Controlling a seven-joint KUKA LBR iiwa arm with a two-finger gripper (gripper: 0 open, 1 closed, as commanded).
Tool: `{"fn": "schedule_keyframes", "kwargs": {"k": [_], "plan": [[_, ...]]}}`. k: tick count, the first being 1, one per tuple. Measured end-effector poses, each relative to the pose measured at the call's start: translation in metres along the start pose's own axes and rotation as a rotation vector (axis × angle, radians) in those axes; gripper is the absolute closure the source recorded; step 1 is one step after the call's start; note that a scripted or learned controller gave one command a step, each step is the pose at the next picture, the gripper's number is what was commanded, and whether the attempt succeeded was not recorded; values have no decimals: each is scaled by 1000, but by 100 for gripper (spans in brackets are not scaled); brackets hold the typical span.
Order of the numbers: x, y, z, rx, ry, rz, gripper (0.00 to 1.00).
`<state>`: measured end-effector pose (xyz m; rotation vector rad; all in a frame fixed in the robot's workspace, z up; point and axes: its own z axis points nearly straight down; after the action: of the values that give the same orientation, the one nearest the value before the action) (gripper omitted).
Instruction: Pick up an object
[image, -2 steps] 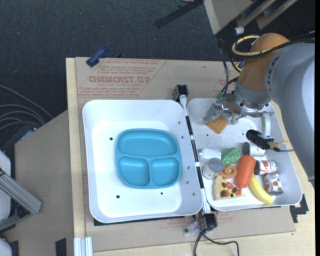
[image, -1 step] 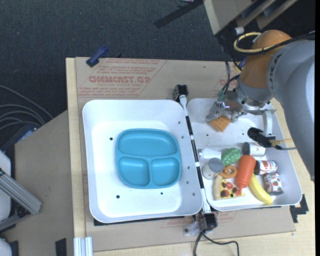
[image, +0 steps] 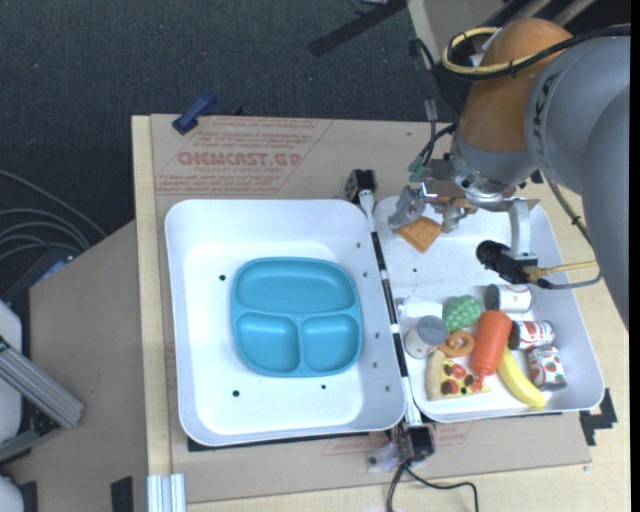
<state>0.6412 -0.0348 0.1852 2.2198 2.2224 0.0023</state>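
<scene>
A tan waffle-like cracker (image: 421, 235) is seen at the far left of the right bin (image: 575, 330), turned cornerwise like a diamond, one corner pointing toward the bin's middle. It is pinched between the fingertips of the gripper (image: 424, 222), which is closed on its upper edge. The grey arm (image: 585, 90) (orange-banded) is bent down from the upper right. A blue divided tray (image: 297, 315) is set in the left bin (image: 195, 300).

We see the arm (image: 590, 90) cut off by the frame's edges at one to three o'clock. Its wrist hides the right bin's (image: 575, 300) rim at twelve o'clock. The carrot (image: 490, 343) covers part of the pizza slice (image: 452, 378).
</scene>
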Motion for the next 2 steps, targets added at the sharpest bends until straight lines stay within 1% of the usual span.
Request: {"fn": "schedule_keyframes", "kwargs": {"k": [1, 2], "plan": [[94, -36, 1, 5, 1, 0, 100], [83, -101, -53, 5, 0, 2, 100]]}}
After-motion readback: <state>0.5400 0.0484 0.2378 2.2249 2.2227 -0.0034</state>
